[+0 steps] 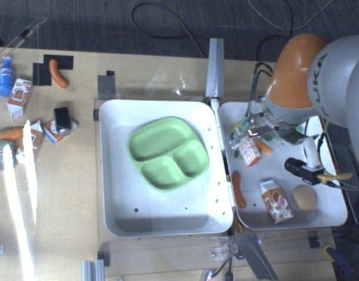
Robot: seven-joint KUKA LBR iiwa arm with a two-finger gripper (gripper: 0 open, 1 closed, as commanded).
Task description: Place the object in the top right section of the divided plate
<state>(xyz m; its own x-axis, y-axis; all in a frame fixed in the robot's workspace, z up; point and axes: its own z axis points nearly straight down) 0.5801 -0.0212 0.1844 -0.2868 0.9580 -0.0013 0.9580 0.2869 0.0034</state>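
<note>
Bench (62, 227): we see pale wood carrying two white bins side by side, with small odds and ends scattered along its left part.
Arm (337, 69): it reaches in from the right, and its orange band sits above the right bin's upper half.
Left bin (118, 218): we find the green divided plate (168, 151) lying in it, turned at a slant and near the middle.
Right bin (258, 212): we count five loose things in it.
Tool (254, 129): it hangs low over the right bin's upper left corner. We cannot tell whether it is released or clenched, or whether it grasps anything.
Carton (275, 202): brown and white, near the bin's lower edge.
Round brown piece (304, 198): just beside the carton, on its right.
Red sausage (238, 189): along the bin's left wall.
Red-and-white packet (248, 152): directly below the tool, well apart from the plate. We cannot tell whether they touch.
Orange piece (265, 147): just beside the packet.
</note>
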